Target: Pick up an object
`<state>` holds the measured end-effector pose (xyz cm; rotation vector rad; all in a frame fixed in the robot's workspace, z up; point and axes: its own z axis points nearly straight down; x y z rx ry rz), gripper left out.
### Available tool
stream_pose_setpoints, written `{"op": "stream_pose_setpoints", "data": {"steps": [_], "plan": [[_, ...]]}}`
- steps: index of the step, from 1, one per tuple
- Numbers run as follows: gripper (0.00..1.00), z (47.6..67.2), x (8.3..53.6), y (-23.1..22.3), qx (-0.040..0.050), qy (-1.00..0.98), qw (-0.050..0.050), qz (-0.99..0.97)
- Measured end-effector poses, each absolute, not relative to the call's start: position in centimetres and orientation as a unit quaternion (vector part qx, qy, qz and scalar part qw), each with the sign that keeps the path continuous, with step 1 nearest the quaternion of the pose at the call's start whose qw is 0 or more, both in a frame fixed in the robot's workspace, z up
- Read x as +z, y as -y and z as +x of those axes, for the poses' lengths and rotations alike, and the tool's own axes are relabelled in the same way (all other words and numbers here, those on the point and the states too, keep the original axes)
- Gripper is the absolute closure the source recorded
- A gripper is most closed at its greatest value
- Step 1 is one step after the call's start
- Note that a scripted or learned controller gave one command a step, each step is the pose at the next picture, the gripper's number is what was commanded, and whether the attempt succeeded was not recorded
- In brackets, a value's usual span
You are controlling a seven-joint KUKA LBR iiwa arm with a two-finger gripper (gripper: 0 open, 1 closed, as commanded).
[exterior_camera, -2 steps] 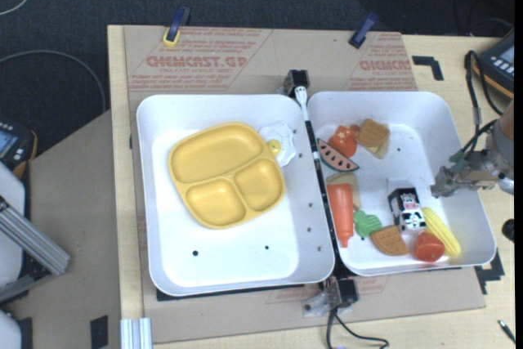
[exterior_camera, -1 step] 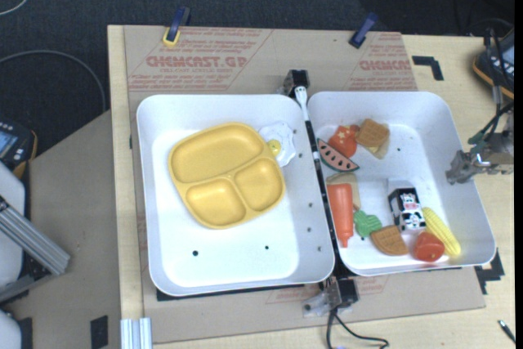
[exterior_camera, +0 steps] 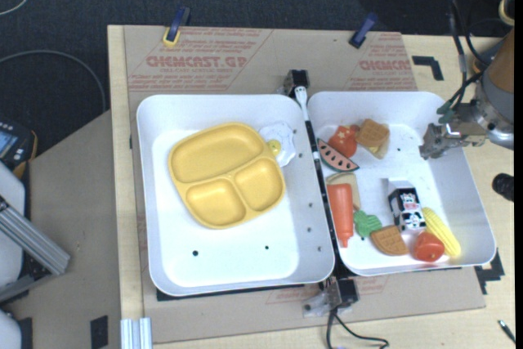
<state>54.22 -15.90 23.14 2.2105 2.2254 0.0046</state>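
My gripper [exterior_camera: 434, 145] hangs over the right part of the right bin [exterior_camera: 467, 176], with bare bin floor under it. Nothing is seen in its grasp. The toy food lies to its left and below it: a red tomato piece [exterior_camera: 344, 140], a brown bread slice [exterior_camera: 374, 136] and a watermelon slice [exterior_camera: 333, 157] at the bin's upper left. An orange carrot [exterior_camera: 341, 212], a green piece [exterior_camera: 367, 222], a brown cookie [exterior_camera: 389, 241], a black-and-white item [exterior_camera: 406, 208], a yellow corn cob [exterior_camera: 442, 231] and a red ball [exterior_camera: 426, 248] sit near the front.
The left bin [exterior_camera: 155, 200] holds a yellow divided plate [exterior_camera: 226, 174] and a small white-and-yellow item [exterior_camera: 278, 145] by its upper right corner. A black divider [exterior_camera: 309, 151] runs between the bins. Clamps [exterior_camera: 173, 27] hold the cardboard bench at the back.
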Motion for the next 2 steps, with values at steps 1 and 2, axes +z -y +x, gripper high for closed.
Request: {"op": "stream_pose_setpoints", "data": {"steps": [1,2], "plan": [[1.0,58.3,21.9,12.4,0.0014,-0.709,0.001,0.705],[1.0,61.5,22.4,7.5,0.0015,-0.709,0.002,0.705]]}}
